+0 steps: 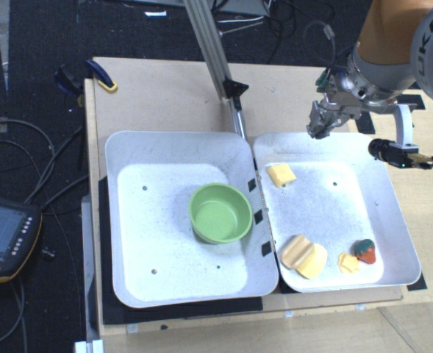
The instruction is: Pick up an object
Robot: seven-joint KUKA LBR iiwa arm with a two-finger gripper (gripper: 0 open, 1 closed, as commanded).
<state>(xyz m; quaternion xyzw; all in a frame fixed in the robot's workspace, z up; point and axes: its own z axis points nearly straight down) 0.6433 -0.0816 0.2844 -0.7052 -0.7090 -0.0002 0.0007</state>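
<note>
Gripper [320, 127] sits above the far rim of the right bin [392, 219], well apart from everything inside it; whether it is open or closed I cannot tell, too small and dark from this angle, nothing seen held.

Right bin contents: yellow block [280, 175] near the far left corner, pale bread-like piece [303, 255] at the near left, small yellow bit [348, 263] just beside a red and green strawberry-like toy [364, 251] at the near right. Left bin [128, 219] holds a green bowl [220, 212], upright, about mid-bin.

Step in hand looks like the approach, no pick made yet. Closest candidate is the yellow block, down and left of the gripper. To do it well: centre over the block before descending, line the grip across its narrow sides, and keep off the wall between the bins since the block lies near it. The strawberry toy and the yellow bit nearly touch, so a grab there risks catching both or pushing one away. The bread-like piece looks wide, maybe too wide for a clean grip
</note>
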